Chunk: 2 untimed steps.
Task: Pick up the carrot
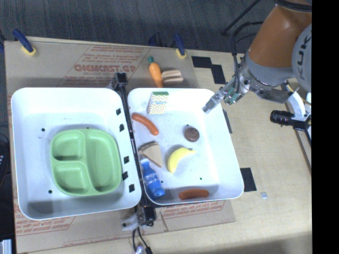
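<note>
While behind bins, carrot point(154, 73) lies upright, green top away

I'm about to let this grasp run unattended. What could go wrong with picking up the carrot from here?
1. The carrot lies outside both bins, close beside a hot dog bun; the bun may get nudged or grabbed instead.
2. The gripper sits at the right bin's rim, so a low sweep toward the carrot might clip it.

Red print "CHEMCAST GP" is legible on the cardboard sheet point(100, 62).
</note>
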Motion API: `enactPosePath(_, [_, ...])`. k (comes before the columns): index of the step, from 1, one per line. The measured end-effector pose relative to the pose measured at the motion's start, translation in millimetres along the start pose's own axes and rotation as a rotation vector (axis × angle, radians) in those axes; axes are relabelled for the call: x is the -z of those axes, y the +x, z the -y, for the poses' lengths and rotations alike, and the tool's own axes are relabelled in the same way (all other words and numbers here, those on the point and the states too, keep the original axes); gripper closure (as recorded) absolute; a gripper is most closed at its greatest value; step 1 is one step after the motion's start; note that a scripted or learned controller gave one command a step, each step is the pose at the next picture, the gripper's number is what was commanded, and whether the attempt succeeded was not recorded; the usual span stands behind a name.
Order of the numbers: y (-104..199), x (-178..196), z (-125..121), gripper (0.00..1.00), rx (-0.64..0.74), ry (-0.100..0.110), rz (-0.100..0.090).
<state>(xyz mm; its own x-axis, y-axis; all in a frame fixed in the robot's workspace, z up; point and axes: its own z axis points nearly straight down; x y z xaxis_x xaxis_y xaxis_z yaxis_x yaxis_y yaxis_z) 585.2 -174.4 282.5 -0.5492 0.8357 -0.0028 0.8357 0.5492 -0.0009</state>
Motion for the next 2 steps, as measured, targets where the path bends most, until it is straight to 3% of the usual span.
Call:
enactPosePath(1, [85, -4, 12, 1.0, -0.14, 0.003, -0.005])
enactPosePath(2, [166, -55, -14, 1.0, -0.069, 0.003, -0.005])
